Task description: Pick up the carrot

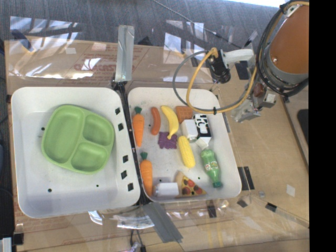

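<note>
Two carrots lie in the right bin [226,135] along its left wall. One carrot [138,128] is orange with a green top and sits near the back. The other carrot [146,175] lies near the front left corner. The arm hangs over the bench outside the bin's back right corner, its orange band [294,35] at the right edge. My gripper [250,109] is there, apart from both carrots and well to their right, with nothing seen in it.
The right bin also holds a sausage [155,121], banana [170,121], purple grapes [167,140], corn cob [186,151], green bottle [211,167], pizza slice [189,185] and a white block [167,189]. A green divided plate [79,138] fills the left bin. A yellow cable [197,72] loops above.
</note>
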Controlling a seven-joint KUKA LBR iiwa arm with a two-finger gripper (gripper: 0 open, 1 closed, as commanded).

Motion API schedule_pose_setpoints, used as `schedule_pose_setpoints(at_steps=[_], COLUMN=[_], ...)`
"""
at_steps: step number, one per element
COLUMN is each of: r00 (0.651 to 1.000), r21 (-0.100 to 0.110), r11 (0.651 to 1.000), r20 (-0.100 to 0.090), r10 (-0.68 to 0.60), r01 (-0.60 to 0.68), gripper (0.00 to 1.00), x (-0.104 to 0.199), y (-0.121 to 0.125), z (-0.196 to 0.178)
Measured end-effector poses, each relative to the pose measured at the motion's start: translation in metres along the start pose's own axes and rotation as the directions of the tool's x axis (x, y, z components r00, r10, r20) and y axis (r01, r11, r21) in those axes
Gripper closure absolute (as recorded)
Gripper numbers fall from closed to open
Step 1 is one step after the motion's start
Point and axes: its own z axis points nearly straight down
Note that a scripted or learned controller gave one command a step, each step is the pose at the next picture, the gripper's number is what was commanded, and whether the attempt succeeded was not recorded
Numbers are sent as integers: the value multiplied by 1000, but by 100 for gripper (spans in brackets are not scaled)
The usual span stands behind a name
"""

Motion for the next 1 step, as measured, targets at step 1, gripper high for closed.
schedule_pose_setpoints(at_steps=[1], r00=[1000], r21=[-1], r11=[1000], r20=[1], r10=[2], r01=[-2], gripper=[100], x=[-46], y=[11], z=[17])
